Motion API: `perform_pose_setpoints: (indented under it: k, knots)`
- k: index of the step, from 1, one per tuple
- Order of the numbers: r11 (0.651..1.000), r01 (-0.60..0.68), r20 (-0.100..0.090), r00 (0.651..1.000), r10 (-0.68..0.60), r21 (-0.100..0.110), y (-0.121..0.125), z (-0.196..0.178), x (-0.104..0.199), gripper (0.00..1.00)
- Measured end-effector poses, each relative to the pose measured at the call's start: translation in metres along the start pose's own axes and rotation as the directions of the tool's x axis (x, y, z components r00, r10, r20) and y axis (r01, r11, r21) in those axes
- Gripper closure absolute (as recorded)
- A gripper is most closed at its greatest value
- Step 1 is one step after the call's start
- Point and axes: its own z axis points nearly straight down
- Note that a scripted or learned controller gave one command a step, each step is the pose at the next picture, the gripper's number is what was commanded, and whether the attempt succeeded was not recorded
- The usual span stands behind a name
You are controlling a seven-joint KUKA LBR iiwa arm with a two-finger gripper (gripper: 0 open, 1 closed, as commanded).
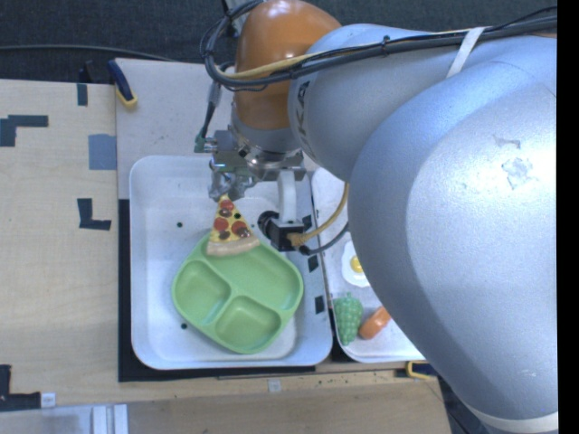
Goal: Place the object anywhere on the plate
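Observation:
A toy pizza slice (pixel 230 229) with red toppings points its tip up and its crust down, over the upper left rim of the green divided plate (pixel 240 298) in the left bin (pixel 154 242). My gripper (pixel 223 195) reaches down from under the orange band, right above the slice. Its fingers are drawn together on the slice's tip. The crust overlaps the plate's edge; I cannot tell whether it rests on the plate or hangs just above it.
The right bin (pixel 362 346) holds a fried egg toy (pixel 354 266), a green bunch (pixel 347 316) and an orange piece (pixel 373 322). The big grey arm covers most of that bin. A black cable clip (pixel 276 229) hangs beside the slice.

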Motion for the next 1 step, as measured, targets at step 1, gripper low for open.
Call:
perform_pose_setpoints:
  k: [1]
  knots:
    - [1.0, -0.005, 0.004, 1.0, 0.005, 0.001, -0.0001, 0.0, -0.0042, 0.0]
